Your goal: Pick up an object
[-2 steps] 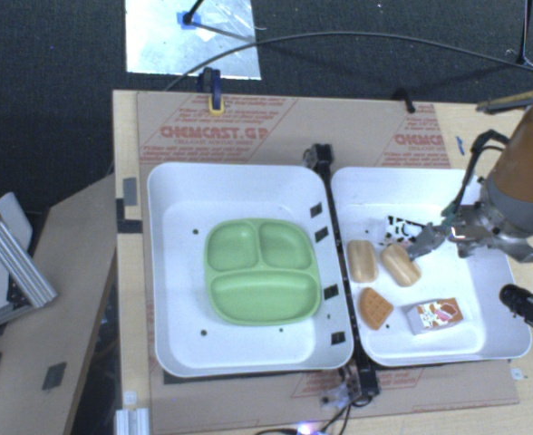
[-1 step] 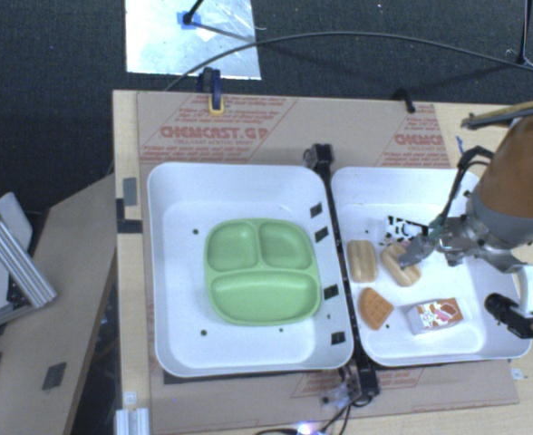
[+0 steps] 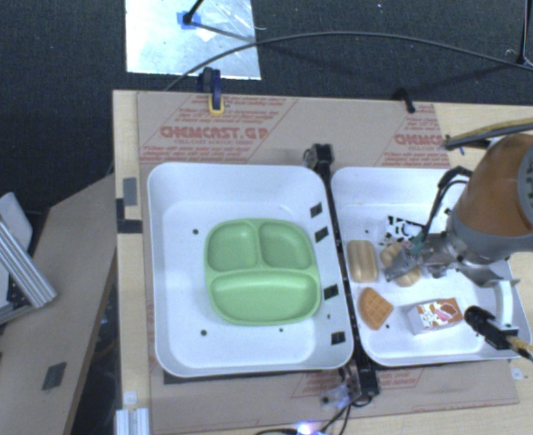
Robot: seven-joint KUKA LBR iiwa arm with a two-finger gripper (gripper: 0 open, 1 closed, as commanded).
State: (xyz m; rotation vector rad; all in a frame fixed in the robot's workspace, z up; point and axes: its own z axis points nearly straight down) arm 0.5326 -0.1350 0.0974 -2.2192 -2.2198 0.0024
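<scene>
In the right bin [image 3: 493, 175], my gripper [image 3: 402, 264] hangs low over the middle, directly on top of a small tan object [image 3: 408, 276] that it partly hides. A pale bread-like piece [image 3: 363, 261] lies just left of the gripper, by the bin's left wall. An orange waffle-like piece [image 3: 374, 307] lies in front of that. A small white and red carton [image 3: 436, 315] rests near the front wall. A black and white patterned thing [image 3: 399, 227] lies just behind the gripper.
The left bin [image 3: 171, 243] holds a green divided plate [image 3: 262, 270] in its middle. The arm's grey and orange wrist [image 3: 498, 198] covers the right part of the right bin. A cardboard sheet [image 3: 248, 130] lies under both bins.
</scene>
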